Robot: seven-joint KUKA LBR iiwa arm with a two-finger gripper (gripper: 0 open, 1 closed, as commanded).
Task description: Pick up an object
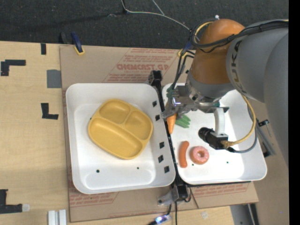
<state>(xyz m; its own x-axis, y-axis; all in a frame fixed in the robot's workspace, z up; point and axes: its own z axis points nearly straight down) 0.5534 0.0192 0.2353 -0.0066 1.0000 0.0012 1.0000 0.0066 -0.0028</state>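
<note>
Two white bins on a cardboard-covered bench; arm over the right bin.

I see the left bin holding a yellow divided plate of smooth plastic. In the right bin, the gripper sits directly above a toy carrot, orange and tapered with a green top; whether it holds the carrot I cannot tell. A sausage and pink doughnut lie nearby.
</note>
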